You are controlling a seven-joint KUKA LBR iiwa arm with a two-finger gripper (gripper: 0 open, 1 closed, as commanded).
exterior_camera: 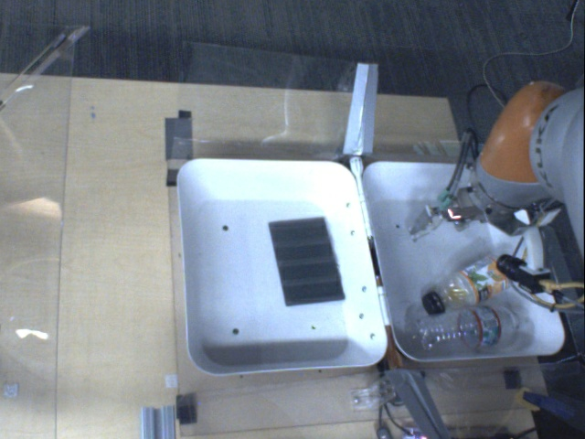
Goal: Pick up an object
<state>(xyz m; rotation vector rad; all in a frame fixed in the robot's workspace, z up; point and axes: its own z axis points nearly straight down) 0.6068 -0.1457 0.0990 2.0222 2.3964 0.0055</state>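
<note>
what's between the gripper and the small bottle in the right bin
In the camera view, only bare white floor of the right bin lies between the gripper and the small bottle; nothing stands in that stretch.

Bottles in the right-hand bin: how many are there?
2. A small bottle with a dark cap lies near the bin's middle; a clear plastic bottle lies just below it by the front rim. The arm may hide others.
</note>
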